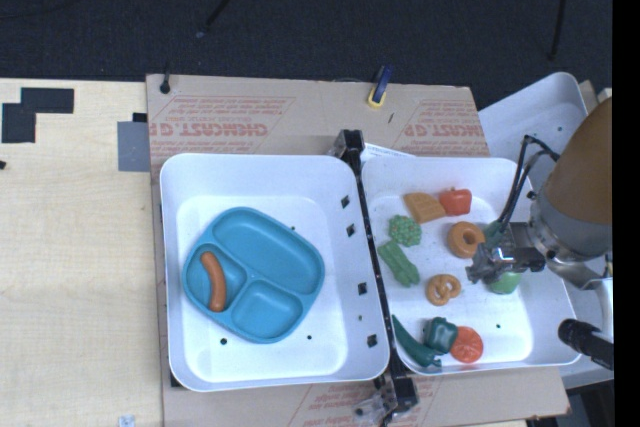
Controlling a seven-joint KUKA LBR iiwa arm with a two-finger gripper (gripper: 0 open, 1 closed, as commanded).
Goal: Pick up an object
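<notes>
While their spread cannot be told, the fingers (497, 267) sit just beside a green object (506, 282).

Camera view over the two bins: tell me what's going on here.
A grey arm with an orange band reaches in from the right, its gripper low over the right bin, right at a small green object. Toy foods lie around it, including a doughnut and a pretzel. The left bin holds a blue divided plate with a sausage on it.
</notes>
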